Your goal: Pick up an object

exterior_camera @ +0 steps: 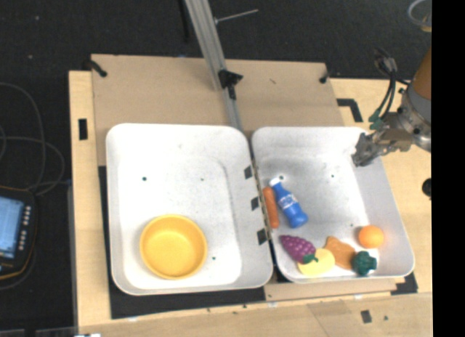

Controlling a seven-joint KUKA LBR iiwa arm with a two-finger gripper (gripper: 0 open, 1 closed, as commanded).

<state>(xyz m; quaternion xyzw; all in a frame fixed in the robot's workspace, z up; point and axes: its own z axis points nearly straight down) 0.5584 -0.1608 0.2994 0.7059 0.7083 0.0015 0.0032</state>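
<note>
The pick is not yet done: the pincer (pixel 363 150), whose state I cannot tell, hangs at the right bin's (pixel 320 147) 2 o'clock rim, well apart from the bottle (pixel 288 203) and toys at 5 o'clock.

Right bin (pixel 320 154) is holding everything pickable: blue bottle (pixel 289 205) with white cap lying tilted beside an orange carrot (pixel 270 207) at the left wall. Purple grapes (pixel 297 246), yellow piece (pixel 317 263), orange ball (pixel 370 236), green piece (pixel 363 262) are clustering along the near edge.
</note>
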